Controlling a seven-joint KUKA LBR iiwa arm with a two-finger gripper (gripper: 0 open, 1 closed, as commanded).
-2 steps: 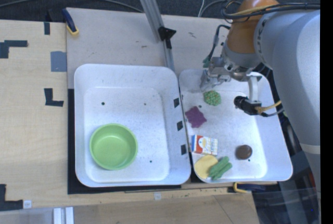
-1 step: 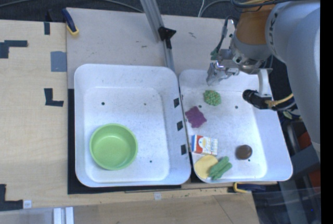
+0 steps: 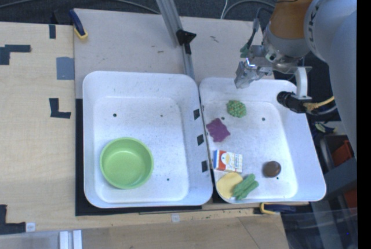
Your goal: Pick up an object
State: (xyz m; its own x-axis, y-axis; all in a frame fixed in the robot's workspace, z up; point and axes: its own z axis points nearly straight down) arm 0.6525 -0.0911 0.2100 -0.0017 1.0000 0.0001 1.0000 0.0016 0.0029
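Note:
My gripper [image 3: 243, 77] hangs over the far edge of the right bin [image 3: 301, 143], up and a little right of a green bumpy ball [image 3: 236, 108]. Nothing shows between its fingers. Lower in the same bin lie a purple piece [image 3: 218, 129], a small red and white carton [image 3: 227, 160], a yellow round piece [image 3: 228, 185], a green pod [image 3: 247, 185] and a brown ball [image 3: 271, 169]. A green bowl [image 3: 126, 162] sits in the left bin [image 3: 139, 91], near its front left corner.
A grey metal pole [image 3: 168, 4] slants from the top toward the gap between the bins. Cables [image 3: 307, 104] trail off the arm at the right bin's far right rim. A blue and yellow clamp [image 3: 78, 25] lies at the bench's far left.

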